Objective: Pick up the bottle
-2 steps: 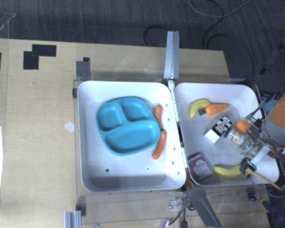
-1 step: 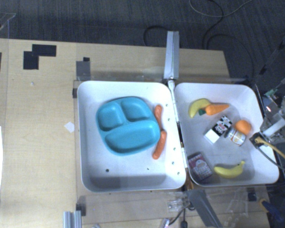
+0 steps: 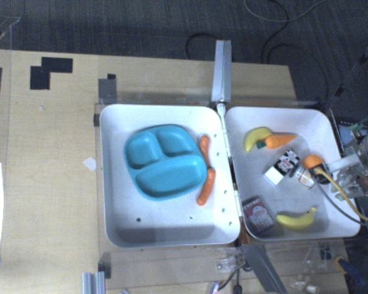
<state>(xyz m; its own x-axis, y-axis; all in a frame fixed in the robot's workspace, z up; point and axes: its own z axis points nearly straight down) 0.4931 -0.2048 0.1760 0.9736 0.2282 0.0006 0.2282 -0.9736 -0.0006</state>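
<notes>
The bottle [image 3: 283, 166] is small, with a black-and-white label and a white end. It lies on its side near the middle of the right bin [image 3: 329, 125]. A small object with a round orange top [image 3: 311, 164] sits just right of it, close to or touching it. My gripper [image 3: 351, 177] hangs over the right bin's right rim, to the right of the bottle and apart from it. Yellow cables loop below the gripper.
The right bin also holds a yellow-green banana [image 3: 256, 138], an orange carrot [image 3: 279, 141], a second banana [image 3: 296, 219] and a dark packet [image 3: 257, 212]. The left bin [image 3: 116, 213] holds a blue divided plate [image 3: 162, 162] and two orange sausage-shaped pieces [image 3: 205, 177].
</notes>
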